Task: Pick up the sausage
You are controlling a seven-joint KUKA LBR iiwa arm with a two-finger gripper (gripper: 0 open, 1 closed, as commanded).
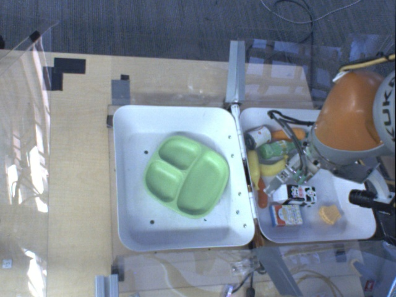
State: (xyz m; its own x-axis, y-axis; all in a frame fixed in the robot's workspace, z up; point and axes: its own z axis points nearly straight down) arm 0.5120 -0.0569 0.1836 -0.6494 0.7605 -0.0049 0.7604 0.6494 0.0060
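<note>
1. Camera view looks down at a slant on a pale wooden worktop (pixel 80 184) that bears two shallow white bins side by side, their walls smooth and their corners rounded
2. Left bin (pixel 133 228) holds a green divided plate (pixel 187 176), matte plastic, rounded in outline, with three moulded compartments
3. Right bin (pixel 362 228) is crowded with small items along its left half
4. Sausage (pixel 262 195) shows as a short reddish-brown strip, smooth and rounded, lying near the left wall of the right bin, just below a yellow banana (pixel 255 169) and partly hidden by the gripper
5. Banana is long, curved and glossy, running along the bin's left wall
6. Above it lie a white cylinder with a dark end (pixel 260 133), a green packet (pixel 276 149) and an orange piece (pixel 286 135) mostly covered by the arm
7. Lower in the bin sit a small black-and-white carton (pixel 302 194), a flat boxy carton with a red and white print (pixel 286 215) and a lumpy yellow-orange piece (pixel 330 214)
8. Arm (pixel 349 113) enters from the right, its orange band a broad glossy dome over grey casing
9. Gripper (pixel 281 179) reaches down-left over the cluster, its metal fingers close to the banana and sausage; whether they are spread or pressed together cannot be told
</note>
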